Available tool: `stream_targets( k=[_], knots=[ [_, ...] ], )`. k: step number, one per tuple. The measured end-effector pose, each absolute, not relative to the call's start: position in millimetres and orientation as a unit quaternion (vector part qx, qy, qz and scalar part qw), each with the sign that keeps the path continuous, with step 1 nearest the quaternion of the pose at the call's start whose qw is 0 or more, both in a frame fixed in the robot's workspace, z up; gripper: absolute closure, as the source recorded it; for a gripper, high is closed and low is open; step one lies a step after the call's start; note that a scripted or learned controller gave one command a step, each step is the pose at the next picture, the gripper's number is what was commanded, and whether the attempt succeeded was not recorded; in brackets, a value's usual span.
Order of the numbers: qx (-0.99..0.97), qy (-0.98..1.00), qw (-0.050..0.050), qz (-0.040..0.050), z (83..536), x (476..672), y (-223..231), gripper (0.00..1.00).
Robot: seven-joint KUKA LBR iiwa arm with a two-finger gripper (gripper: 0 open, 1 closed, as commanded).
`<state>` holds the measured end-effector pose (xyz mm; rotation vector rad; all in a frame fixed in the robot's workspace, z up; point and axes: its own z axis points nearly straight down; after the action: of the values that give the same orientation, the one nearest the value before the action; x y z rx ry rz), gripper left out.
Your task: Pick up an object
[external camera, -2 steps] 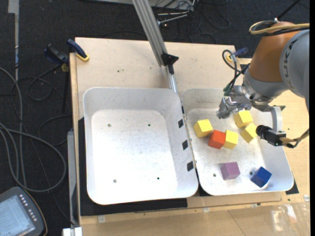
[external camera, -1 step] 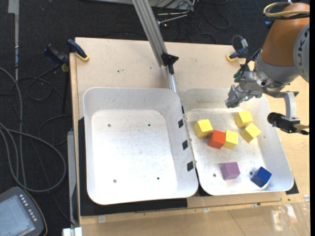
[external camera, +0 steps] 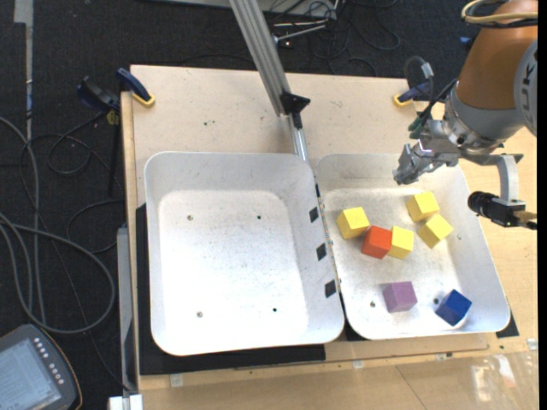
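The pincer (external camera: 408, 169), its grip state impossible to tell, hangs over the right bin's (external camera: 487, 263) far edge, near 4 yellow blocks (external camera: 422, 205), 1 orange (external camera: 377, 242), 1 purple (external camera: 399, 296), 1 blue (external camera: 454, 307).

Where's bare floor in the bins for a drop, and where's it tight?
The left bin floor is bare wall to wall. In the right bin, bare room lies near the divider below the yellow block, left of the purple block. It is tight around the orange block, under the gripper.
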<state>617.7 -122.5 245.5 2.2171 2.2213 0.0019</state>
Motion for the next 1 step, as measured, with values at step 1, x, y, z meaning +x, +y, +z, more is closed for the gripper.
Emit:
stream_targets(
  k=[1],
  knots=[
    [0.705, 0.709, -0.001, 0.0, 246.4, 598.7, -78.4, 1.0]
  ],
)
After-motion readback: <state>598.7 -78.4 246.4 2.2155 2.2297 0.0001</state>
